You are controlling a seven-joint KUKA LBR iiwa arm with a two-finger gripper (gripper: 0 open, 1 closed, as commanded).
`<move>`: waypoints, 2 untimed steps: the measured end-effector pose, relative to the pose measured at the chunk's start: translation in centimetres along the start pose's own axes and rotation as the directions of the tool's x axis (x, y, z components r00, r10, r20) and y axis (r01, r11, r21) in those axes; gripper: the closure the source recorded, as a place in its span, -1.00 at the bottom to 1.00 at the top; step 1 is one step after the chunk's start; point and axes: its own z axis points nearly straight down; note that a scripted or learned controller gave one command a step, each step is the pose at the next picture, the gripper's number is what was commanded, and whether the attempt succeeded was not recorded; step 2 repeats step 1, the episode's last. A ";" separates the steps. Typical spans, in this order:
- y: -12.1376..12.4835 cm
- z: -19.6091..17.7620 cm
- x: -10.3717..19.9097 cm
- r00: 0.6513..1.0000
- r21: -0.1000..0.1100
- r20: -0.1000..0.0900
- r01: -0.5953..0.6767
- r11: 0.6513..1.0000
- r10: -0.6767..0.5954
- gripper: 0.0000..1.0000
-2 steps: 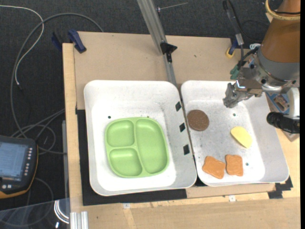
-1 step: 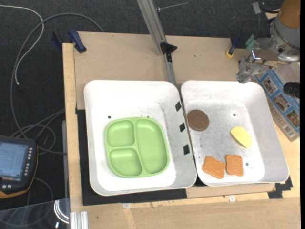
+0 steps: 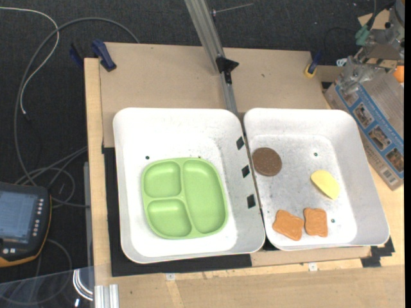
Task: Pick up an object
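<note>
The right bin (image 3: 347,130) holds a brown round disc (image 3: 266,162), a yellow wedge (image 3: 325,184) and two orange toast-like pieces (image 3: 288,224) (image 3: 315,222) lying side by side near its front wall. My gripper (image 3: 363,58) is at the far upper right, outside the bins, beyond the right bin's back corner and well away from every object. Nothing is seen in it.
The left bin (image 3: 128,133) holds a green three-part plate (image 3: 185,197). A metal rail (image 3: 209,31) slants down to the gap between the bins. A printed box (image 3: 379,130) lies right of the right bin. Blue clamps (image 3: 103,54) grip the bench's back edge.
</note>
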 end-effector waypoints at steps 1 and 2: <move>1.8 -1.5 -6.3 1.000 0.002 0.002 -0.002 1.000 0.002 1.00; 1.8 -1.5 -6.3 1.000 0.002 0.002 -0.002 1.000 0.002 1.00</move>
